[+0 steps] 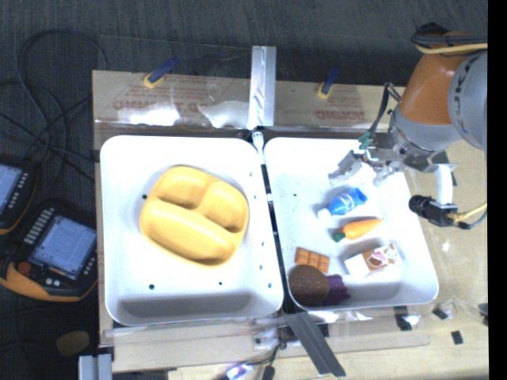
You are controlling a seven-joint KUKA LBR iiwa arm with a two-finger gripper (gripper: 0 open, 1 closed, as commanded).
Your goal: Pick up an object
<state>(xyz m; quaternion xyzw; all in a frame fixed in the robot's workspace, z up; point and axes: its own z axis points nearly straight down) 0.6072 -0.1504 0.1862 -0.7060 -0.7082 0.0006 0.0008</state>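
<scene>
**Two bins, six objects, my end effector over the right bin**

I counted two white bins on the counter (pixel 463 323), side by side. The left bin (pixel 127 291) held one thing: a big yellow bread-shaped loaf (pixel 194 214), lying near its middle.

The right bin (pixel 301 165) held five things, which I place relative to the blue bottle (pixel 342 203). That bottle lay on its side near the bin's middle, its white cap pointing toward the left bin. Just below it lay one orange carrot (pixel 361 228). Further below, toward the arm's side, sat one small red-and-white carton (pixel 374 260). Below the bottle and toward the left bin lay one brown waffle-like piece (pixel 311 258), and below that one dark brown round thing (pixel 309 283) touching a purple piece at the bin's lower wall.

My end effector (pixel 366 163) hung just above the bottle, its fingers spread apart, with nothing between them.
</scene>
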